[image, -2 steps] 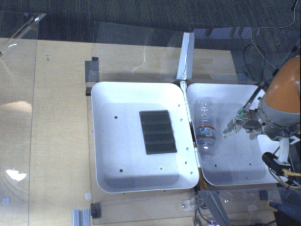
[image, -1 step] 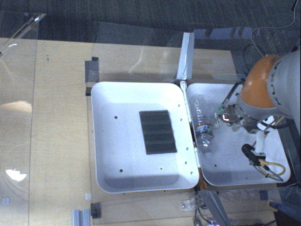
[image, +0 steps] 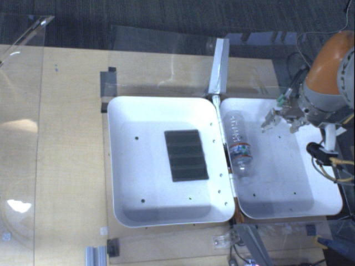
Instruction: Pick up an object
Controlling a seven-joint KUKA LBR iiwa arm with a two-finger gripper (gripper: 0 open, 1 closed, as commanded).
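A clear plastic bottle [image: 238, 143] with a coloured label lies on its side in the right bin [image: 288, 187], along that bin's left wall. A flat black ribbed pad [image: 186, 155] lies in the middle of the left bin [image: 133, 176]. My gripper [image: 279, 128] hangs over the upper part of the right bin, to the right of the bottle's cap end and apart from it. It is open, its two fingers spread wide with nothing between them.
The grey arm with its orange band [image: 330, 65] comes in from the upper right. Cables and a black fitting [image: 321, 154] hang by the right bin's right edge. A metal bar [image: 218, 65] stands behind the seam between the bins.
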